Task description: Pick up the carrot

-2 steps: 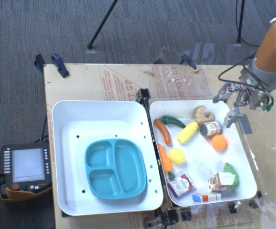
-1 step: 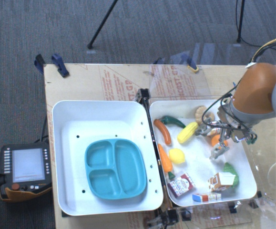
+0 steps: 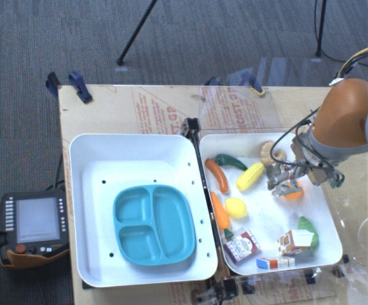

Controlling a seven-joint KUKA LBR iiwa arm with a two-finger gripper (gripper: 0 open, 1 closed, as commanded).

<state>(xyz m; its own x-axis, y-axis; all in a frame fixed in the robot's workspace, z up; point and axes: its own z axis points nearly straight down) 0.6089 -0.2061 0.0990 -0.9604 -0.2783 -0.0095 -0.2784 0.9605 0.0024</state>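
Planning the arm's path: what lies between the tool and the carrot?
In the camera view, the lemon lies between the tool and the carrot, with the corn cob just above that line. The rest is bare bin floor.

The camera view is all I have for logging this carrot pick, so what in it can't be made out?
- Tool: small and dark over the right bin; finger state unreadable.
- Orange item under the tool: partly covered, identity unclear.
- Carrot: its leafy end sits tight against the bin wall, the tip hard to separate.
- Small cartons at the near rim: print too small to read.
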